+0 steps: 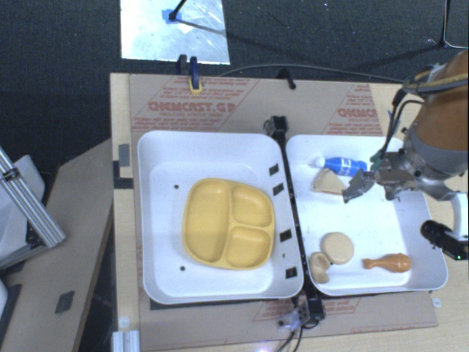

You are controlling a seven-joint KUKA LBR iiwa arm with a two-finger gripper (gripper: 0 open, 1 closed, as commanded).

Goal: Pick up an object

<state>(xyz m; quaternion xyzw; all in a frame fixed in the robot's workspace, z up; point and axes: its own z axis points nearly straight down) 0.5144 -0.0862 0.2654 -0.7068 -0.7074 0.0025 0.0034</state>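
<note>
- Gripper (pixel 364 184) hangs over the right bin (pixel 421 229), presumably lining up a pick; whether it's clenched, I cannot tell.
- Blue bottle (pixel 344 165) and tan wedge (pixel 329 182) lie just left of it.

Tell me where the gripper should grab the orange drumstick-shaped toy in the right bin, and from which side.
Probably the narrow neck of the drumstick toy, coming straight down from above. It lies flat and lengthwise across the right bin, thick end right, apart from the round tan pieces, so fingers closing across the slim part should fit.
</note>
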